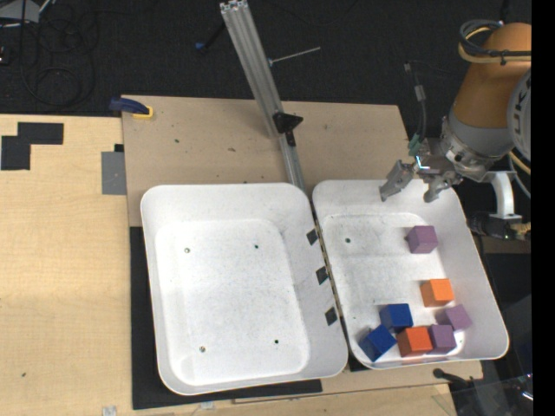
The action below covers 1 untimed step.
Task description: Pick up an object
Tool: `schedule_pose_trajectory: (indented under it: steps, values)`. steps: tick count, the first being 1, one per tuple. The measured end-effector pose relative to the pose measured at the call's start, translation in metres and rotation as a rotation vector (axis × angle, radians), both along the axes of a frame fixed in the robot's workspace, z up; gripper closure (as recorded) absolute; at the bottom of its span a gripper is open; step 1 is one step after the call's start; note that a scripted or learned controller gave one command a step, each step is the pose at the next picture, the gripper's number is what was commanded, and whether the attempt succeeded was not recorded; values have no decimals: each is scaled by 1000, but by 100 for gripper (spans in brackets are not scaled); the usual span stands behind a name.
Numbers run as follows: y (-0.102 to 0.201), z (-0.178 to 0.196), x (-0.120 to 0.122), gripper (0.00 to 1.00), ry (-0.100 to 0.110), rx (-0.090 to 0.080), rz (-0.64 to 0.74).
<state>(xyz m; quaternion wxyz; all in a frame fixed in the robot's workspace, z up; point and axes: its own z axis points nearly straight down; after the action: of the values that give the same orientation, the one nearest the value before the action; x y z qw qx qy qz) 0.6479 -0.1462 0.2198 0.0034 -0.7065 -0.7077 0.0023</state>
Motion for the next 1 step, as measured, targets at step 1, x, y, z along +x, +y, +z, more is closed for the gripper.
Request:
schedule_pose_trajectory:
  steps: [1]
  values:
    - [0, 3, 1, 0, -5, -2, 2]
